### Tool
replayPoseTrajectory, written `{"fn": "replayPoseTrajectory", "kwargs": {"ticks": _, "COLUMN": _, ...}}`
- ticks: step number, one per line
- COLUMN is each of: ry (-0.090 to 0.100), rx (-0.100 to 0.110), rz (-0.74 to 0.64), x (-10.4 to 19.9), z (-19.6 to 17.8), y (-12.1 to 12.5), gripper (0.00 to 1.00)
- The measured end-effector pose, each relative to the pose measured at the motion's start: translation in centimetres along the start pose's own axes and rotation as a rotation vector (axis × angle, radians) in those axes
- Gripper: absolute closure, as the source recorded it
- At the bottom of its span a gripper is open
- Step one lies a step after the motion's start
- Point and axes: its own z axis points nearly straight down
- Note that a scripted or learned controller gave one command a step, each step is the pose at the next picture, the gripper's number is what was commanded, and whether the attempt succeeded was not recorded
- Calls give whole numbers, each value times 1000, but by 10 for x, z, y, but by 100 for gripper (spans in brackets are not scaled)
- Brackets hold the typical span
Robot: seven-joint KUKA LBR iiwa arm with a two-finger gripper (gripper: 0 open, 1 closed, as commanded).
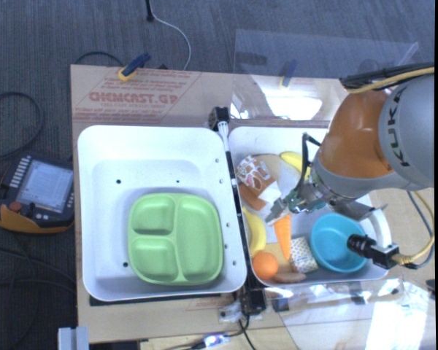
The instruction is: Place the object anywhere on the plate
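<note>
Your gripper [290,204] hangs low over the right bin [236,143], centre-right of the frame, its fingers slightly spread and closed on nothing, just above the top end of the carrot [283,238].

The carrot lies among clutter: a banana [256,232] to its left, an orange [265,265] at lower left, a blue bowl [337,243] to its right and a patterned packet [252,173] above.

Come straight down and close across the carrot's width, clear of the banana, then lift high enough to pass the bin walls before you carry it left to the green plate [177,238] in the left bin [102,159].

The carrot's long axis runs nearly up and down the frame, the narrow tip apparently pointing toward the bottom edge.
</note>
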Motion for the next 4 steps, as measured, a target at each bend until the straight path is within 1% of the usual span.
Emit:
{"fn": "replayPoseTrajectory", "kwargs": {"ticks": 1, "ry": -2, "rx": -2, "rz": 93, "x": 58, "z": -54, "y": 63, "gripper": 100}}
{"fn": "replayPoseTrajectory", "kwargs": {"ticks": 2, "ry": -3, "rx": 3, "rz": 96, "x": 56, "z": -52, "y": 61, "gripper": 0}}
{"fn": "replayPoseTrajectory", "kwargs": {"ticks": 3, "ry": 1, "rx": 9, "rz": 18, "x": 134, "z": 3, "y": 34, "gripper": 0}}
{"fn": "replayPoseTrajectory", "kwargs": {"ticks": 4, "ry": -1, "rx": 10, "rz": 18, "x": 132, "z": -7, "y": 35, "gripper": 100}}
